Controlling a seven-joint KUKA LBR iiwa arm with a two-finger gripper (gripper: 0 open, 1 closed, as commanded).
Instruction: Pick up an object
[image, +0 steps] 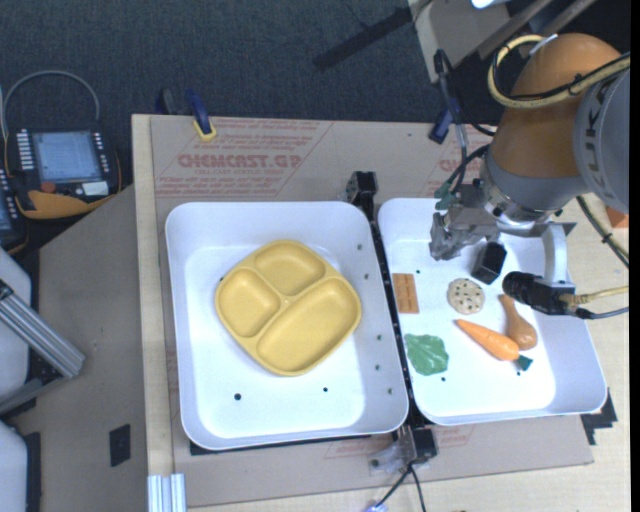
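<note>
Gripper hovers upper right, above the cookie. Finger state: cannot tell. Nothing lifted; carrot untouched.

Robot lab bench, seen from above.

We list what marks it as a lab: a grey and orange arm with cables looped over it; two white bins set side by side on a board printed CHEMCAST GP, clamped at its far edge by a yellow clip; a teach pendant with a lit screen to the left; an aluminium rail at the left edge; dark carpet beyond. In the bins we note toy stock: a yellow divided plate, a carrot, a cookie.
</note>
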